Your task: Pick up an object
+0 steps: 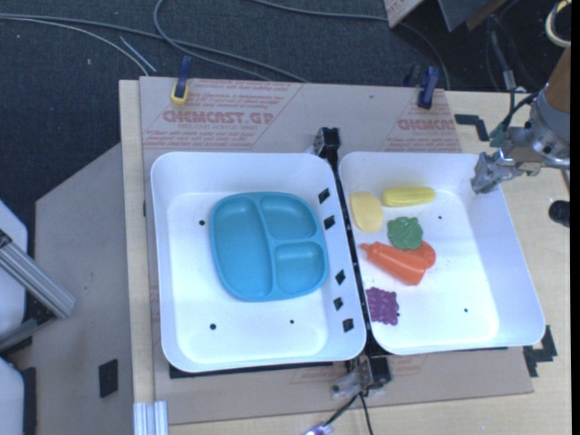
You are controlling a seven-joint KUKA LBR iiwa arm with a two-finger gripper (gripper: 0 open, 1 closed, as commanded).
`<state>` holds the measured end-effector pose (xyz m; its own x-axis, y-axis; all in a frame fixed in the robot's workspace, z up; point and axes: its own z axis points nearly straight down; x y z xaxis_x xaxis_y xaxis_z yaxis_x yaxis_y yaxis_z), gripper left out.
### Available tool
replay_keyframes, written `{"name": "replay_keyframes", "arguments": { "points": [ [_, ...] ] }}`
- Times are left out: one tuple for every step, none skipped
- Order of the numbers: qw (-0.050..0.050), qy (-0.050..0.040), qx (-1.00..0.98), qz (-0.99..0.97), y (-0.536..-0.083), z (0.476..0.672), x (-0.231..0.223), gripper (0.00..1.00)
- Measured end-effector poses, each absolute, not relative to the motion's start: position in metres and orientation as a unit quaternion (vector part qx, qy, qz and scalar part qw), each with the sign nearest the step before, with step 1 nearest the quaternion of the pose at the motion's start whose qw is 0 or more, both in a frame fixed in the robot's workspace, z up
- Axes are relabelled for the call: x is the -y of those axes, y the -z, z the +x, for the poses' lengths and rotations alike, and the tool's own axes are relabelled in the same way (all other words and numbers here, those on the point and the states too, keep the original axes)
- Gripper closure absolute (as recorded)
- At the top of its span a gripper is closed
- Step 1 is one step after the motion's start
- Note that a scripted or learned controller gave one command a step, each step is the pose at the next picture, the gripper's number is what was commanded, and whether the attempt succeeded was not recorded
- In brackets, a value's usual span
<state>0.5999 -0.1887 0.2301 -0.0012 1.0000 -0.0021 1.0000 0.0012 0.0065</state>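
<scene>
The right bin (507,270) holds several toy foods: a yellow banana-like piece (408,195), a pale yellow piece (366,212), a green broccoli (404,233), an orange carrot (399,261) and purple grapes (382,305). My gripper (487,176) hangs over the bin's far right corner, well to the right of the foods, with nothing visibly held.
The left bin (181,333) bears a blue divided plate (268,244). A black divider with clips (335,243) runs between the bins. Clamps (181,89) hold the cardboard sheet at the back. Cables lie on the floor beyond the bench.
</scene>
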Motion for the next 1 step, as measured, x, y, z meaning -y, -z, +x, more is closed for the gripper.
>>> {"name": "replay_keyframes", "arguments": {
  "points": [
    [0.001,-0.0007,-0.707,0.707,-0.2370,0.6006,0.1888,1.00]
  ]
}}
